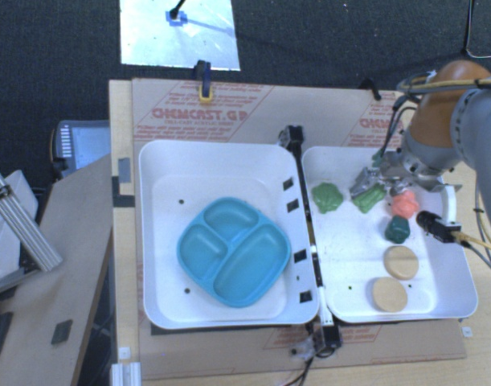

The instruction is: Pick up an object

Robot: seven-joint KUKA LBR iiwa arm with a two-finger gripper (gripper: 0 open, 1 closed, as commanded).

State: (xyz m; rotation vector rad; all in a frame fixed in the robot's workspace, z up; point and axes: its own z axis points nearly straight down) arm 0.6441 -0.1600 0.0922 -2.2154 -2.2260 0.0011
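In the right bin (446, 304) lie a dark green lumpy piece (327, 197), a light green piece (369, 201), a salmon-pink piece (405, 207), a dark teal piece (397, 231) and two tan discs (402, 262) (389, 294). My gripper (371, 184) hangs low over the bin's far side, right above the light green piece and just left of the pink one. The gripper body hides part of the light green piece, and I cannot tell whether they touch.
The left bin (161, 215) holds a blue divided plate (233, 250). A black divider with clips (304, 215) runs between the bins. The arm's orange band (458, 75) and grey wrist (478, 127) come in from the right. Cables (470, 240) trail over the right bin's rim.
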